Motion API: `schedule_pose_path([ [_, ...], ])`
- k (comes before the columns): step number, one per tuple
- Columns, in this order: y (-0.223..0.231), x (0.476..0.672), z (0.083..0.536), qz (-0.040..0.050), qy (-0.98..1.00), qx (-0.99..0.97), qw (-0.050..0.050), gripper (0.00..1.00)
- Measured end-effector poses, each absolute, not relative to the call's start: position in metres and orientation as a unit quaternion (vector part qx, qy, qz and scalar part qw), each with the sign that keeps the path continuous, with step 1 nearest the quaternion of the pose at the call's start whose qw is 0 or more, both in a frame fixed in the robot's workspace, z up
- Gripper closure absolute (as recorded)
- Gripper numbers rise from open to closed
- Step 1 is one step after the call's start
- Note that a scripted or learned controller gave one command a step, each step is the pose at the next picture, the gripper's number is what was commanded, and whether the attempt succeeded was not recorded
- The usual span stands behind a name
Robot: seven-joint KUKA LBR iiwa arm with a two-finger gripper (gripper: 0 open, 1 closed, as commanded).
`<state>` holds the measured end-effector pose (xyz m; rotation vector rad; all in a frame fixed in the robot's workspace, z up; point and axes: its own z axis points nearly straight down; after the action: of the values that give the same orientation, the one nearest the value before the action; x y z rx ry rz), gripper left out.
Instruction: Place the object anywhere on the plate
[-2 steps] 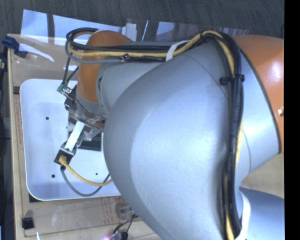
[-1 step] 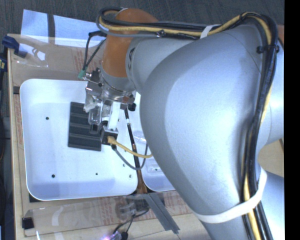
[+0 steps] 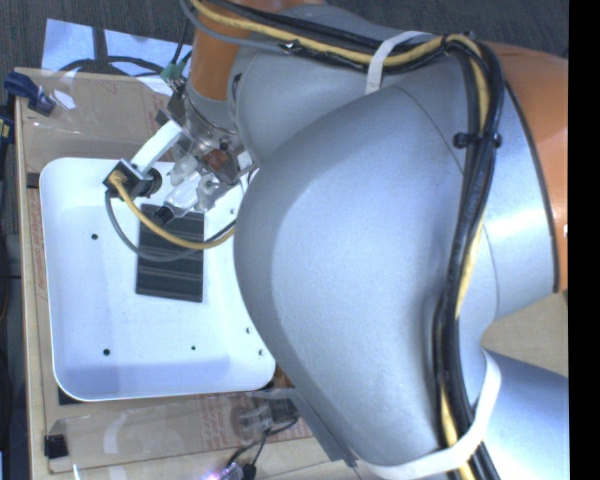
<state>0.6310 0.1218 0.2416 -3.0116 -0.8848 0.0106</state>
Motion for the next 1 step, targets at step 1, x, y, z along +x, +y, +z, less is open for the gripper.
schedule_pose_path([
  [1,0.1679,0.6453,0.1635,0.0029,-0.183,-0.983,0.001,1.0],
])
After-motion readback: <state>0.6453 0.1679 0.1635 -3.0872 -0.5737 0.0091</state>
